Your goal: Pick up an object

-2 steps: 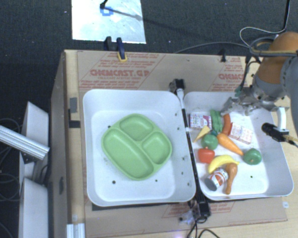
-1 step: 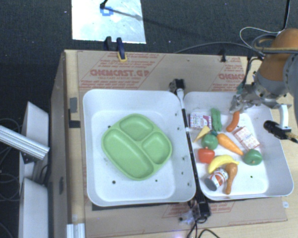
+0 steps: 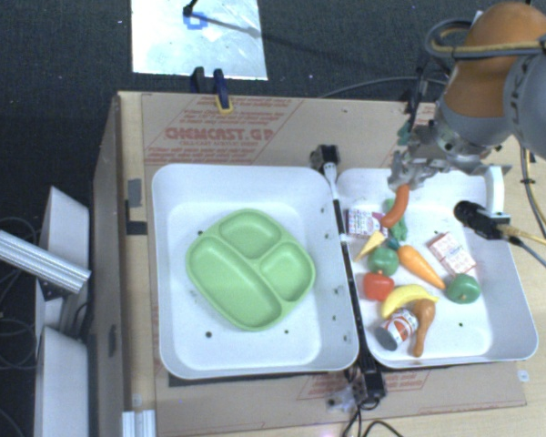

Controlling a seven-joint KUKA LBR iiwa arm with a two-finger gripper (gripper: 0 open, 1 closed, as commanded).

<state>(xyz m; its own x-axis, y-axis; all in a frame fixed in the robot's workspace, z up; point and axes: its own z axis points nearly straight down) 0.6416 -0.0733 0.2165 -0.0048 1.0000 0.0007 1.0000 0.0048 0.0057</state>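
My gripper [image 3: 409, 178] hangs over the back left of the right bin [image 3: 514, 330]. A small orange-red carrot-like piece [image 3: 398, 207] dangles from it, its upper end pinched between the fingers, its lower end just over the pile. Under and around it lie a red-and-white packet [image 3: 359, 218], a yellow wedge [image 3: 371, 242], a green vegetable [image 3: 384, 260], a longer orange carrot [image 3: 419, 265], a red tomato [image 3: 377, 286], a banana [image 3: 408, 297], a green fruit [image 3: 463, 287], a pink packet [image 3: 450, 252], a brown drumstick [image 3: 424, 322] and a small can [image 3: 394, 331].
The left bin [image 3: 177, 335] holds a green divided plate [image 3: 250, 268]. A wall between the two bins runs down the middle [image 3: 346, 271]. Bare white floor shows at the right bin's back right and front right corners.
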